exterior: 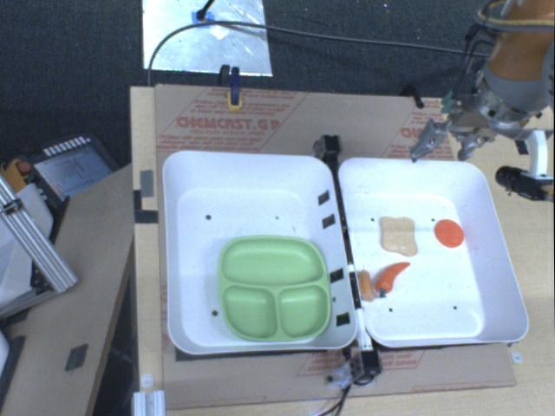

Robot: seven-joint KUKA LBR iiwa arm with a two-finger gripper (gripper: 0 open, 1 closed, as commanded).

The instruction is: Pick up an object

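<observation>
**Pre-grasp: hand parked over the far rim of the right bin, nothing picked yet**

Largest to smallest:

- Counter (260,115): cardboard-topped, carries 2 shallow white bins side by side.
- Left bin (186,232): holds 1 green divided tray (274,286), 3 compartments, sitting toward the near right corner. Large and flat; my read is it's a poor candidate for a 2-finger pinch.
- Right bin (494,258): holds the small candidates, all lying flat on the floor.
- Arm (520,50): reaches in from the right, orange band visible, wrist above the far right corner of the right bin.
- Hand (444,144): 2 fingers pointing down and spread apart, nothing between them. It hangs at the far rim, well apart from every item.
- Tan flat piece (398,235): near bin centre, looks like a toast slice.
- Orange disc (448,232): just beside the tan piece, on its right, not touching.
- Red-orange pepper-like piece (392,275): nearer the front, close to the dividing wall.
- Small orange bit (365,285): right against that wall.

Step judgement: approach phase, no contact yet.

Next move calls for: travel toward the near side over the bin floor, centre on 1 target, descend with fingers straddling it. Disc or tan piece look easiest, being clear of the walls. The wall-side items risk a finger clipping the divider.
</observation>
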